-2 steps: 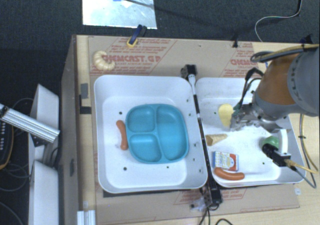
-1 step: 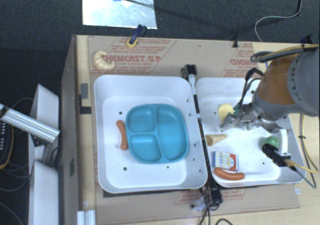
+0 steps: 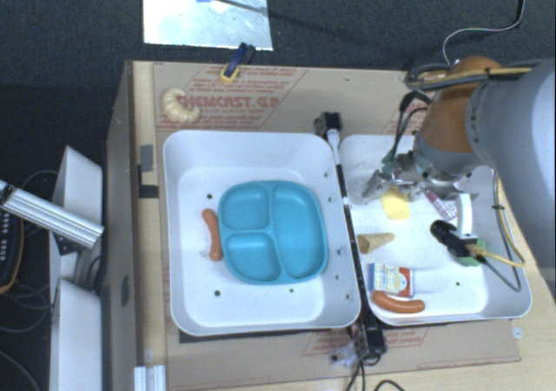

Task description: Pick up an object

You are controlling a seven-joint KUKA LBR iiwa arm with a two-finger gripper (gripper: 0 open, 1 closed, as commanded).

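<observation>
The gripper (image 3: 393, 182) was positioned low in the right bin (image 3: 499, 294), just above a yellow block (image 3: 397, 206); whether it was released or clenched could not be told. A blue tray (image 3: 271, 231) was seen in the left bin (image 3: 187, 294).

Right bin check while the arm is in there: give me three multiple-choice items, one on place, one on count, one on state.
1. The pincer is just above:
A. the yellow block
B. the blue tray
C. the small carton

2. Sausages in view:
A. one
B. two
C. four

3. The blue divided tray is:
A. bare
B. stacked
C. flipped over

Key: 1 A, the block lies right below the pincer in the right bin. 2 B, one sausage beside the tray, another in the right bin. 3 A, its compartments hold nothing.
</observation>
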